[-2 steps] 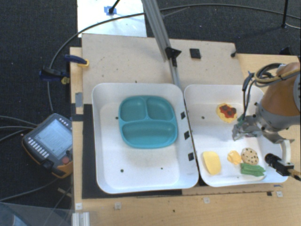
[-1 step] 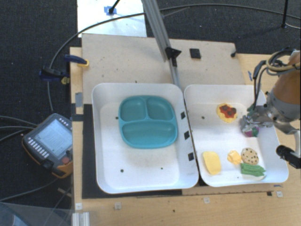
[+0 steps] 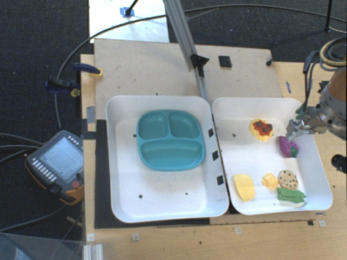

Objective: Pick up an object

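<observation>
Purple, knobbly toy grapes [image 3: 288, 146] lie in the right bin [image 3: 314, 161]; gripper [image 3: 295, 128] just above, grip indiscernible.

Both white bins [image 3: 162, 210] look like smooth, slightly glossy plastic. The teal divided plate [image 3: 170, 140] is matt plastic. The bench [image 3: 141, 69] looks like rough, speckled board.

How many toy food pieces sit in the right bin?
6: pizza slice at top, purple grapes by the gripper, yellow block, small orange piece, cookie, green pod at bottom.
</observation>
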`<action>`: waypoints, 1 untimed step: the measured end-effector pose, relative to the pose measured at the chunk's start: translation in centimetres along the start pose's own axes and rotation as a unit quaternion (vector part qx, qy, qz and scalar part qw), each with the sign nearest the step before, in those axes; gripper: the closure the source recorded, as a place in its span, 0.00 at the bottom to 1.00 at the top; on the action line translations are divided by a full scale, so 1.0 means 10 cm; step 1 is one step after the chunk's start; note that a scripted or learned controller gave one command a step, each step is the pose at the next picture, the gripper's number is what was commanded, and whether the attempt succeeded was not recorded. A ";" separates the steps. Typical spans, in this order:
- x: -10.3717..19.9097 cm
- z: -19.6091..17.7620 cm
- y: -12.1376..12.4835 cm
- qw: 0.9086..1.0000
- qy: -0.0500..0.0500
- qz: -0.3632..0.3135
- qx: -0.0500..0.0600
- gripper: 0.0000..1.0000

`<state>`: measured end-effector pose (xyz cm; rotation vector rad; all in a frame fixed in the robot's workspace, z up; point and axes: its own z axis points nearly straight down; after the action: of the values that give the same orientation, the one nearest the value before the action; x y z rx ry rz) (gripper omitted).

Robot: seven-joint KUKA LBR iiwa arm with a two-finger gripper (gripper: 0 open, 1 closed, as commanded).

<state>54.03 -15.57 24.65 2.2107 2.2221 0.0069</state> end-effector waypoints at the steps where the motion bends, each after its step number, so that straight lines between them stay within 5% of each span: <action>1: 0.00 -0.50 0.02 1.000 0.000 0.000 0.001 1.00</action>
<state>54.17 -15.58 29.63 2.2112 2.2234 0.0050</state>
